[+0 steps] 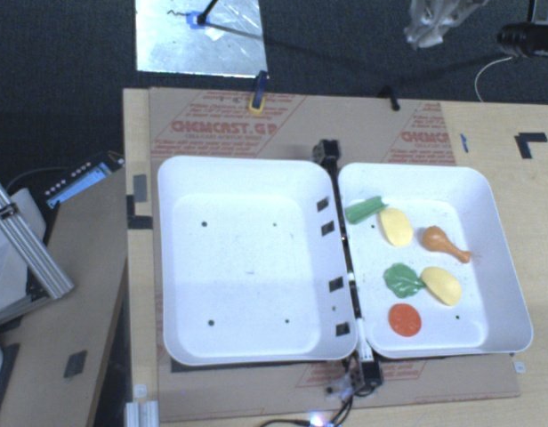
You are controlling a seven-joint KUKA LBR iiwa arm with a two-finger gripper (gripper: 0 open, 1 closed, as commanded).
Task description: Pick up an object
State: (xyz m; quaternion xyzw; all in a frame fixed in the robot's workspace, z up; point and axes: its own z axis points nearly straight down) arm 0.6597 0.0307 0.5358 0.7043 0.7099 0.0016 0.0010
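Six toy foods in right bin (501,238) (claw (431,25) well above).

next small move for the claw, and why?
Probably swing the claw down over the right bin. It hangs high, beyond the bench's far edge, while every toy lies there; the drumstick sits apart from the others, an easy target.

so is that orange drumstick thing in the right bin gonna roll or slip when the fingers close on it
The orange drumstick looks like smooth moulded plastic, so it is probably stiff, light and a bit slippery. Its rounded body tapering to a thin end suggests it may pivot or squirt sideways if pinched off-centre. It lies flat on the right bin, apart from its neighbours.
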